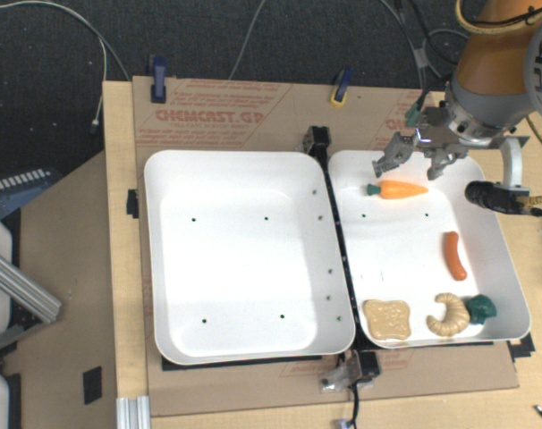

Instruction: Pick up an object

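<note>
An orange toy carrot [401,189] with a green top lies near the far edge of the right bin [486,239]. My gripper [414,160] hangs just above it, open, one finger to the carrot's left and the other over its right end, with nothing held. Further toward the front lie a red sausage [454,256], a tan toast slice [386,319], a croissant [449,315] and a small dark green piece [480,308].
The left bin [164,239] sits beside the right one, divided by a black seam with clamps at the far [317,138] and near [351,370] ends. A black cylinder [495,196] juts in at the right bin's far right rim. Blue [157,77] and yellow [342,86] clips hold the cardboard.
</note>
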Robot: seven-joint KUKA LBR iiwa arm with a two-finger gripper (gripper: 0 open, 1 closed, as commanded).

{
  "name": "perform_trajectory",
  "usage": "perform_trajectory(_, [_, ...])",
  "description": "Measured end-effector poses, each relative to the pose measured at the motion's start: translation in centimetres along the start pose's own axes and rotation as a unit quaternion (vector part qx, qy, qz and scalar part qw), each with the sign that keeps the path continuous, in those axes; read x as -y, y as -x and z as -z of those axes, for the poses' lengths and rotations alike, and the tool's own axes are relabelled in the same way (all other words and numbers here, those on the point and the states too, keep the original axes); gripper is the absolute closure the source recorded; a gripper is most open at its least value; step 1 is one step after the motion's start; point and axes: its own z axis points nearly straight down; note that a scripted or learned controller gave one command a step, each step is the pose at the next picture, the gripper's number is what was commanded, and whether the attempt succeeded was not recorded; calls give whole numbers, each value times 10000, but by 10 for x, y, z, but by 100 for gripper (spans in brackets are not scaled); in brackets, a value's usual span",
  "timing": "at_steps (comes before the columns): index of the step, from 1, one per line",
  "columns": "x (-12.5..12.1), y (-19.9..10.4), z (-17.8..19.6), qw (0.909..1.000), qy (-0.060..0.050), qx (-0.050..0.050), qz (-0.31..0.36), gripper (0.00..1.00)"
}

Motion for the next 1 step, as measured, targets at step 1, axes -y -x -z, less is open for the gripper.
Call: perform_trajectory(1, [-1, 72, -98, 10000, -47, 0, -28, 0])
